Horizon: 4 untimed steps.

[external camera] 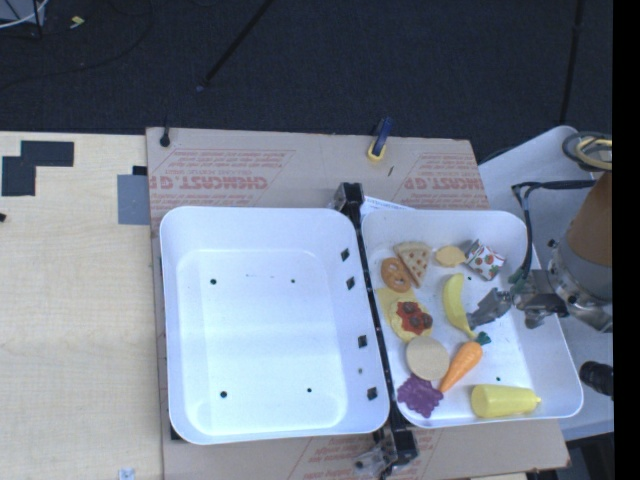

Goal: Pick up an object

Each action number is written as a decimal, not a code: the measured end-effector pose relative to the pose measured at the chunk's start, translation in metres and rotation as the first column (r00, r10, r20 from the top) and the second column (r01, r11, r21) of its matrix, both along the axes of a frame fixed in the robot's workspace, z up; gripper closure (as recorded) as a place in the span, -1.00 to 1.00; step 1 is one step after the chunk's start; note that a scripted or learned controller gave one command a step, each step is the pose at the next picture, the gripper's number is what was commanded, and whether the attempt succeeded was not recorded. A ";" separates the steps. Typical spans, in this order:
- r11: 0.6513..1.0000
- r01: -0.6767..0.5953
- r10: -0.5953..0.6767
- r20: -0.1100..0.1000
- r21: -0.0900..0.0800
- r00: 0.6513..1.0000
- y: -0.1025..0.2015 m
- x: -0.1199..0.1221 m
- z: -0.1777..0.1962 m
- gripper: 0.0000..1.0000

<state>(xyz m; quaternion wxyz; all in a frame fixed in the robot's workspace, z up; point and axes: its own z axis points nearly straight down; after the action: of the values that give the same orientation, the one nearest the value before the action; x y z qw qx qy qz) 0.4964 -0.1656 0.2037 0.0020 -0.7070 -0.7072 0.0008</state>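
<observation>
The right bin (540, 363) holds several toy foods. A yellow banana (455, 301) lies in its middle, with an orange carrot (460, 365) just below it. My gripper (488, 308) hangs low over the bin, right beside the banana and just above the carrot's top end. Nothing shows held in it. The grey arm with its orange band (595, 233) comes in from the right.
Around them lie a pizza slice (412, 260), a pretzel (395, 275), a red-topped yellow piece (411, 318), a beige disc (428, 358), purple grapes (420, 396), a yellow lump (505, 400) and a small printed box (485, 260). The left bin (260, 318) stands beside them.
</observation>
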 end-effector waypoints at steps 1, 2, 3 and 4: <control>1.000 -0.004 0.004 -0.003 0.003 1.000 0.060 0.003 -0.117 -1.00; 1.000 0.006 -0.006 -0.002 0.000 1.000 0.055 0.003 -0.102 1.00; 1.000 -0.002 0.002 0.002 -0.001 1.000 0.079 0.037 -0.117 1.00; 1.000 -0.009 0.009 0.012 0.002 1.000 0.161 0.066 -0.010 1.00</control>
<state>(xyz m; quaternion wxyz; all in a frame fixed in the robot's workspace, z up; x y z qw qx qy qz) 0.5625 -0.0050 0.1938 -0.0018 -0.7036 -0.7105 -0.0043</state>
